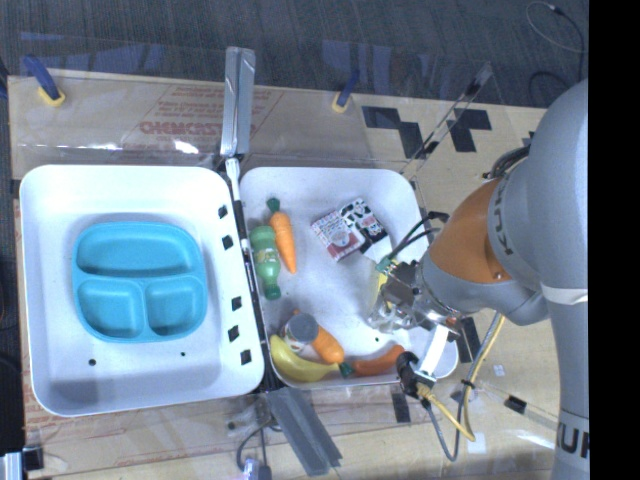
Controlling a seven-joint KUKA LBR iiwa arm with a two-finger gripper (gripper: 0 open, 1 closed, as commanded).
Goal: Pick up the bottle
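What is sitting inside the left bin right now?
A blue divided tray lies flat in the left bin, its three compartments facing up. Whatever lies beneath the tray is covered.

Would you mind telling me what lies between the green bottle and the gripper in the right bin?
In the camera view, only bare white bin floor separates the green bottle from the gripper.

Even overhead light, soft shadows, perhaps slight blur.

Grey rounded arm (560, 198), orange band (475, 238) above wrist, black and yellow cables (455, 418) looping below, metal end effector (395, 303) with white plate.
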